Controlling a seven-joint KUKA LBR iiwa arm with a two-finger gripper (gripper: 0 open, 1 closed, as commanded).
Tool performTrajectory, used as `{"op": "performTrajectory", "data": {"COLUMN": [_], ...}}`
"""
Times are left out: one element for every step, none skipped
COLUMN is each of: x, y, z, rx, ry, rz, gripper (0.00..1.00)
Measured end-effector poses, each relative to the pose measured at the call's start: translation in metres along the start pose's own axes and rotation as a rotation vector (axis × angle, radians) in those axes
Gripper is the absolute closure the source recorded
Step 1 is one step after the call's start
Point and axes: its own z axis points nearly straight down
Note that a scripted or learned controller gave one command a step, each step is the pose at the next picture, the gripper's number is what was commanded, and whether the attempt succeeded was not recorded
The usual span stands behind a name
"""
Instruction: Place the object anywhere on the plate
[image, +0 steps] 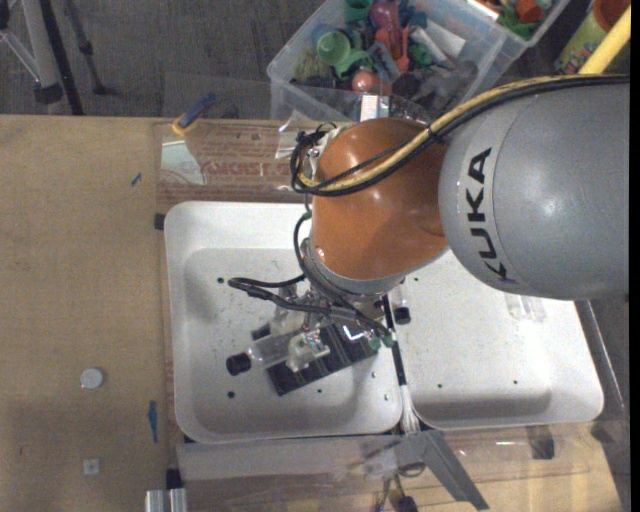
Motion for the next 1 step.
{"op": "performTrajectory", "data": {"x": [-0.0671], "y": [0.0248], "z": [0.0203], "rx": [-0.001], "ry": [-0.004], "rz": [-0.062], "gripper": [1.00]}}
